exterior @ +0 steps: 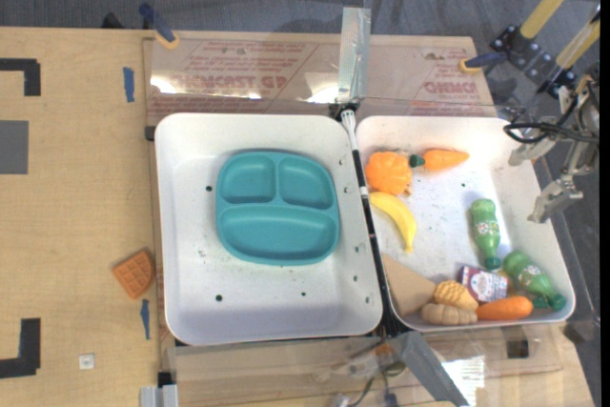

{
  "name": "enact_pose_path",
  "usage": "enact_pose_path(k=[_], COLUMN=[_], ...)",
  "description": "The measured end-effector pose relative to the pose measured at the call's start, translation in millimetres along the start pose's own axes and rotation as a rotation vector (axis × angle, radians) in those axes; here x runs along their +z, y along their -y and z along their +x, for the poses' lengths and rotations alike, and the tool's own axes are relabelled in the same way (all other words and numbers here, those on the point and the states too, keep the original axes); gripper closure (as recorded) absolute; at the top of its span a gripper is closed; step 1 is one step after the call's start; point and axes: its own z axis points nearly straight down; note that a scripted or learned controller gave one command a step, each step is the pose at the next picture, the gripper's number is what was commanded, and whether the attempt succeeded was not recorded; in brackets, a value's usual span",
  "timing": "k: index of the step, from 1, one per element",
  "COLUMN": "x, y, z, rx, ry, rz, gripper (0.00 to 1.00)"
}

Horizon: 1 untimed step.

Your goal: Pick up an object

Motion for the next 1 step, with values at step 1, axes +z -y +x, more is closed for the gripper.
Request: enact_pose_path(k=[1], x=[185.6], y=[30.5], z=[-2.0], rx=[-0.159], ry=[0.003], rz=[0.001], gripper=[0.00])
